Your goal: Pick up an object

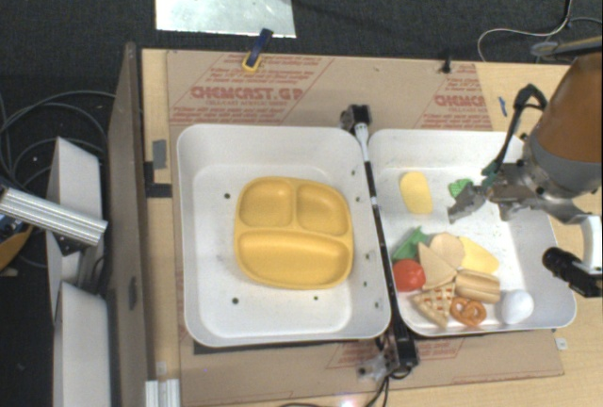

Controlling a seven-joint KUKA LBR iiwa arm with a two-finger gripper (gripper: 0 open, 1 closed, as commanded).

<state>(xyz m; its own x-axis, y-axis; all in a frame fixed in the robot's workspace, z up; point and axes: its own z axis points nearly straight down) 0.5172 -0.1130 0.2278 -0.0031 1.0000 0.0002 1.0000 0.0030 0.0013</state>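
Nearest the counter's front edge, the right bin [556,306] holds a heap of toy food in its front half: a white egg [515,306], a pretzel [467,311], a waffle wedge [435,305], a red tomato [409,276] and a yellow cheese piece [479,256]. The left bin [203,207] carries a yellow divided plate [290,233]. Farther back in the right bin lies a yellow oval piece [415,191]. Beside it the pincer [464,201] hangs low over a green item [461,187], possibly touching it; I cannot tell how far its fingers are parted.
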